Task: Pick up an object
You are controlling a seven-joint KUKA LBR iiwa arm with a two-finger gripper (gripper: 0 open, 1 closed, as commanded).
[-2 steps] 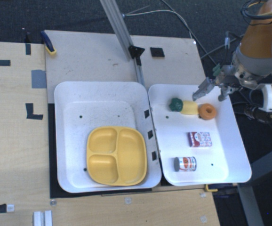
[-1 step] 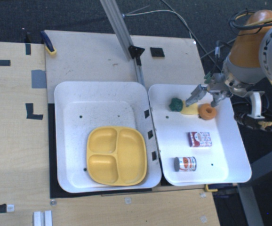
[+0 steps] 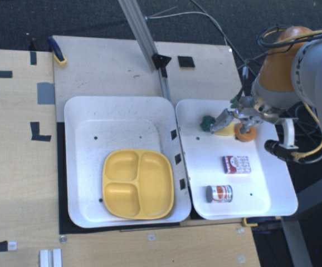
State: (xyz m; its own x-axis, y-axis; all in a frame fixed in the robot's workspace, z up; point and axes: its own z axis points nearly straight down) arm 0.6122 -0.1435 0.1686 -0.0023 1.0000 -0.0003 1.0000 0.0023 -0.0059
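green object (image 3: 208, 123), just left of end effector (image 3: 228, 121)

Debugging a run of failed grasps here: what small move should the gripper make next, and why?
Probably descend slightly: the two-finger gripper hovers beside a small green object and pale yellow piece in the right white bin, with nothing visibly between its fingers.
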